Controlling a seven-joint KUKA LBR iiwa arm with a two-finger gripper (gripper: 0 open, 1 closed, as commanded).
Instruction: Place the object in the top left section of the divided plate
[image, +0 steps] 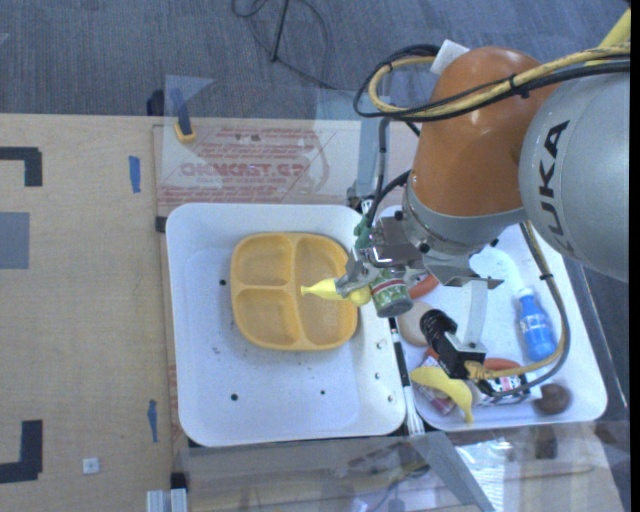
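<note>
From where I stand the grey arm (560, 170) with its orange band reaches in from the right, over the seam between the two white bins; its gripper (358, 284) hangs just above the right-hand edge of the divided plate (262, 337), which lies flat in the left bin (280, 405), towards that bin's upper right.

The fingers look pinched together on the right end of a small yellow object (322, 290); it pokes out leftwards from between them, roughly level, over the plate's right-hand section, its free tip near the spot where the dividing ridges meet. The top left section (262, 262) lies just beyond that tip, on the far side of the ridge; nothing rests in it.

Just beside the gripper, on its right, sits a small round thing with a green band (390, 296); I cannot tell whether it stands in a bin or on the rim between them.

The right bin (583, 360) holds a clutter: a blue bottle (535, 328) lying towards its right side; a banana (446, 388) near the front left corner; a brown lump (552, 399) at the front right; a sliver of something red (425, 286) half hidden under the wrist.

The wooden bench (80, 300) spreads out to the left of the bins.
</note>
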